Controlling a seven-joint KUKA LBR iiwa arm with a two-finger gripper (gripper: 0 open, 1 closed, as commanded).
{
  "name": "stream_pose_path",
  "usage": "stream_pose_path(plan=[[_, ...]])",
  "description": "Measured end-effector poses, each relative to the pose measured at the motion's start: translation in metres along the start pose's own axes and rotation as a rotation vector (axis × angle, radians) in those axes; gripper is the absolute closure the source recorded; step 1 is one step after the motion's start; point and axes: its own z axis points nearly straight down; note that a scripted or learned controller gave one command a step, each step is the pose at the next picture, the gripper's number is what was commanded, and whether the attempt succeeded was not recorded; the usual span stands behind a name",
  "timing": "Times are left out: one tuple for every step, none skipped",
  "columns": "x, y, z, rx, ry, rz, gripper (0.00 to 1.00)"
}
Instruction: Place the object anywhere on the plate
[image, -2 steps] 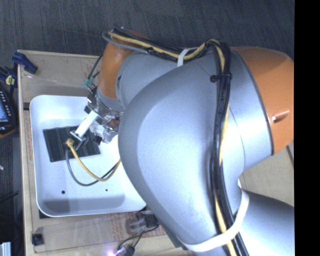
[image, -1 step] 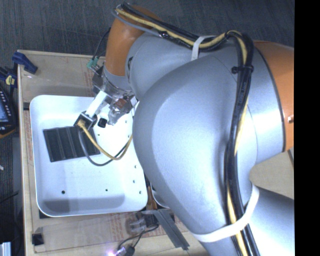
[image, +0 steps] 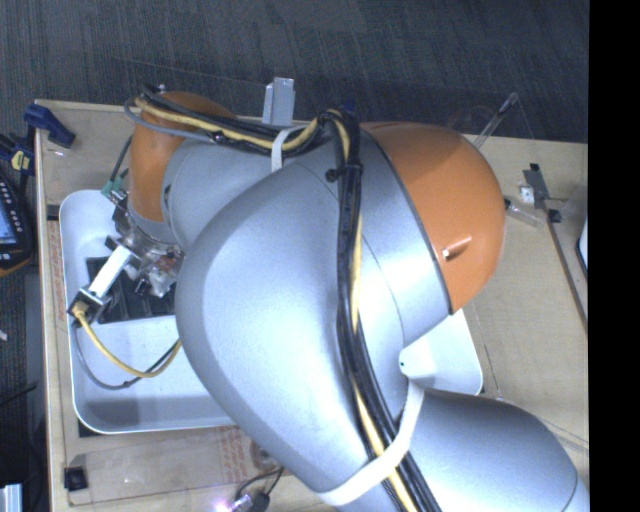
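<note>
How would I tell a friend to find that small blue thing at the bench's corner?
Start at the wooden bench and go to its corner at the view's upper left, just beyond the white bin. The blue clip sits there at the edge. It is bright blue, unlike the grey metal bracket farther along that edge.

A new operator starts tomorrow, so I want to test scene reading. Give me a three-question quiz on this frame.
1. True or false: the arm blocks the middle of the view.
2. The gripper hangs over: A) the bin at the view's left; B) bare bench wood; C) the floor.
3. Fill in: the band above the wrist is ____.
Key: 1 true; 2 A; 3 orange.
</note>
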Motion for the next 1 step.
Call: stream_pose_path(plan=[[-0.0028, 0.0245, 0.0017, 0.015, 0.015, -0.238, 1.0]])
